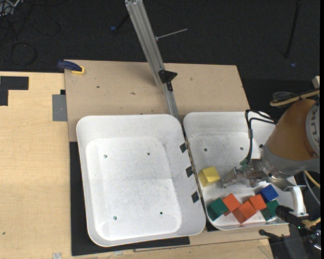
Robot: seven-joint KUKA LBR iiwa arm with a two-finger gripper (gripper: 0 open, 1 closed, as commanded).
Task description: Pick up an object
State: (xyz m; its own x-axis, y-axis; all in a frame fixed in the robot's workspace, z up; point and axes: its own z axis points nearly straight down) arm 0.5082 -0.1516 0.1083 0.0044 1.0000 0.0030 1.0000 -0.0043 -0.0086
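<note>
Claw [230, 178] low in right bin [218, 127], fingers' spread unreadable, cannot tell | yellow block [209, 176] just left of it, likely target | orange block [231, 202], green block [217, 208], blue block [269, 192] clustered just below | approach looks aimed at the isolated one

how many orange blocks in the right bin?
2, maybe more hidden under the arm. One orange block sits beside the green block near the front wall; the other orange block lies just right of it, by the blue block.
</note>
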